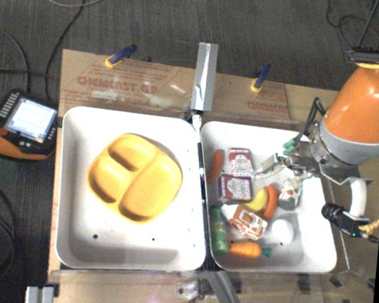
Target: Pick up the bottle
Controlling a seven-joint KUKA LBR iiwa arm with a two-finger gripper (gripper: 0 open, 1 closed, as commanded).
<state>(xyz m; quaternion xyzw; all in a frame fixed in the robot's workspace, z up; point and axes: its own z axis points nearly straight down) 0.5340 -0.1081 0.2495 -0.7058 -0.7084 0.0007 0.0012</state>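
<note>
Along the right white bin's (313, 254) left wall, the dark green plastic bottle (219, 229) is crowded by toy food; gripper (279, 165) spread cannot be told, so neighbours could be grabbed instead

You can make out faded red print on the cardboard sheet (149, 89) behind the two bins — block capitals across the left half and a shorter line at the right (265, 107), neither sharp enough to read. The cartons (239, 163) in the right bin carry red-and-white labels, and the handheld pendant's screen (30, 118) glows — lettering on both too small to tell.
</note>
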